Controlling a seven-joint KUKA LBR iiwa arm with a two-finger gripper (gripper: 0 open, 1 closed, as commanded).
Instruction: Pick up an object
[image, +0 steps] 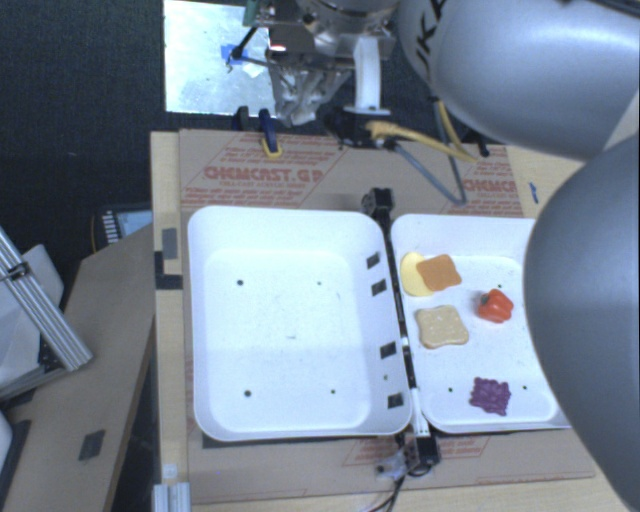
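Left bin (205, 300): shallow, white, on the brown cardboard sheet (300, 170) that covers the bench; a few small dark specks dot its floor

Divider (395, 320): the two bins meet here edge to edge; dark clips sit along the seam

Gripper (300, 100): high at the top of the view, above the far edge of the cardboard and well apart from both bins; whether the pincer is apart or together I cannot tell, the tips being blurred against the bright patch behind them; nothing can be made out between them

Right bin (520, 410): white, holding four small things; its right part is hidden behind the grey arm (590, 300)

Yellow-and-orange piece (430, 273): near the seam, toward the far side of the right bin; flat

Tan toast-like piece (441, 326): just nearer the camera than the yellow-and-orange piece; flat on the floor

Red-orange object (495, 305): right of the toast-like piece, close to the arm's edge

Purple cluster (490, 396): toward the near side of the right bin, apart from the others
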